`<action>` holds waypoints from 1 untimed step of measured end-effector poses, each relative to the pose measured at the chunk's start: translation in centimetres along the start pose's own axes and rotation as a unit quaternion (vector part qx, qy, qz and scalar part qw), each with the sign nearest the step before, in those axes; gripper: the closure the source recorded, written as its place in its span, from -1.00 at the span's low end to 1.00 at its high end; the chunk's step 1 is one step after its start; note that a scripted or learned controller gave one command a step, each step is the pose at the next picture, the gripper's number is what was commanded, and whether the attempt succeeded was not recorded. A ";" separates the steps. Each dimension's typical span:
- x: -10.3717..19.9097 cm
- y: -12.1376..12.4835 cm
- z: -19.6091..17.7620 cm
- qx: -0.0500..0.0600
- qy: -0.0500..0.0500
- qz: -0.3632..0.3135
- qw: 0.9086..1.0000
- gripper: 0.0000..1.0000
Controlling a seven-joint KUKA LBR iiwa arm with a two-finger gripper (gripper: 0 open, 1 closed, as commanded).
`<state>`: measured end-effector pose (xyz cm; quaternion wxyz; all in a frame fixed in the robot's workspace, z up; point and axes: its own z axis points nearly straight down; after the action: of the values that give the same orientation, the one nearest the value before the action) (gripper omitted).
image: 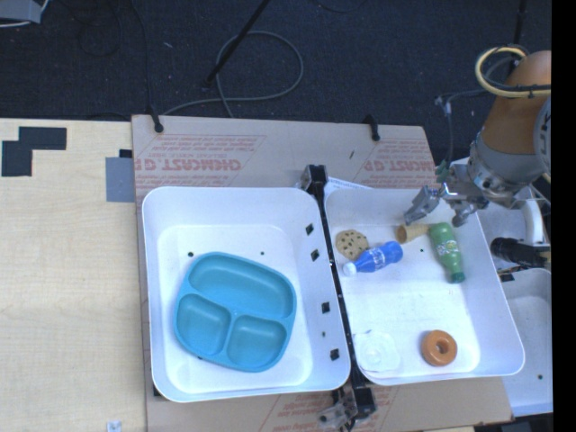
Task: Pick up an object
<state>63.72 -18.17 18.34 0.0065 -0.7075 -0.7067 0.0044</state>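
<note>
The camera view looked down on two shallow white bins set side by side on a cardboard-covered bench. The left bin (162,241) held a blue divided plate (236,310) with three compartments, lying slightly askew. The right bin (504,340) held the loose items: a green bottle (446,251) lying on its side near the far right, a blue bottle (373,259) lying near the divider, a cookie (351,242) just beside the blue bottle's far side, a small tan piece (412,232) between the cookie and the green bottle, an orange doughnut (440,347) toward the near edge, and a clear round lid-like thing (378,350) left of the doughnut. The arm came in from the right, its orange band (513,120) above the wrist. The gripper (443,202) hung over the far part of the right bin, above the tan piece and the green bottle's top. Its two fingers stood spread apart, with nothing between them; no object was held
</note>
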 end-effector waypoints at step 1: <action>0.0 0.3 -0.9 -0.007 -0.002 -0.001 1.000 -1.00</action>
<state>64.04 -18.20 19.22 0.0003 -0.7069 -0.7073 0.0003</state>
